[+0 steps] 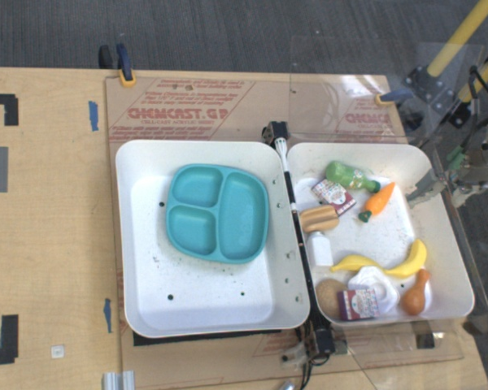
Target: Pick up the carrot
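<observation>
While carrot [378, 201] lies in right bin [447, 242] | pincer state: cannot tell

A divided plate [218, 214] lies in the left bin [138, 299]; the carrot [378, 201] lies in the right bin [455, 275].

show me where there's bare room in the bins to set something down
Left bin: bare floor rings the teal plate, widest along its near edge. Right bin: one open patch between the carrot and banana; the rest is crowded.
</observation>
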`<state>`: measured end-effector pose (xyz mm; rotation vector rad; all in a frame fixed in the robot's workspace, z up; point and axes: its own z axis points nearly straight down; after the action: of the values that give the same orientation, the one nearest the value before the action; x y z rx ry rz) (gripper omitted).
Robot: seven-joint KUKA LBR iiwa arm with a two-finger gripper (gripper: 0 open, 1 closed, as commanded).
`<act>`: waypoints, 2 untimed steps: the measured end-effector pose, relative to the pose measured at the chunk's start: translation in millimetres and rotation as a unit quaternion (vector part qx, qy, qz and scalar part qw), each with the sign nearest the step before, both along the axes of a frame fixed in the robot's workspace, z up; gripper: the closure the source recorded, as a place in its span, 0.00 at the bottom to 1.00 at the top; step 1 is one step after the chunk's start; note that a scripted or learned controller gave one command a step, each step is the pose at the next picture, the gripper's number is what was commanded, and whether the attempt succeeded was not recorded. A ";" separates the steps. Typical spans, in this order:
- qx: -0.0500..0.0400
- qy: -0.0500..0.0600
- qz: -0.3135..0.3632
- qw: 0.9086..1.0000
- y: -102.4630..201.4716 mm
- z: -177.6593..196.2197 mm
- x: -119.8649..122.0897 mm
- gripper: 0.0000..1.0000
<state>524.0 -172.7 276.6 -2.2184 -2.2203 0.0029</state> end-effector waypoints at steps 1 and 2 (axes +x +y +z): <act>0.002 0.007 -0.099 0.995 -36.3 -152.6 38.1 0.00; 0.001 -0.004 -0.181 0.983 -23.0 -187.2 103.8 0.00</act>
<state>627.8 -195.7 89.5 -2.5874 -1.7844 -0.0091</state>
